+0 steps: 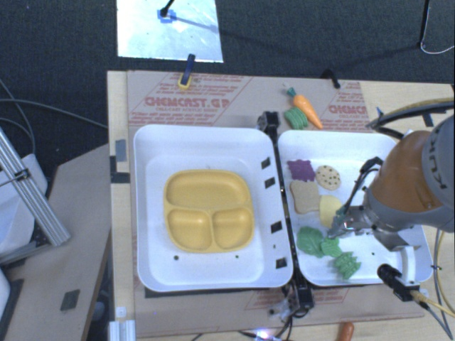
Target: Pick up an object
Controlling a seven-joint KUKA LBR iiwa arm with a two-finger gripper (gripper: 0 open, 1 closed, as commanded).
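The right bin [370, 144] holds several toy foods: a purple piece [301, 169], a round cookie [328, 177], a tan bread slice [306, 197], a pale yellow piece [329, 207] and green leafy pieces [311, 240] [346, 264]. My gripper [338, 227] reaches in from the right and hangs low over the bin, its tip just below the yellow piece and right beside the green pieces. The arm's orange band [399, 180] sits above it. I see nothing clearly held between the fingers.
The left bin [153, 148] holds a yellow divided tray [208, 209]. A toy carrot [306, 107] and a green piece [295, 118] lie on the bench behind the right bin. A dark divider [279, 190] runs between the bins.
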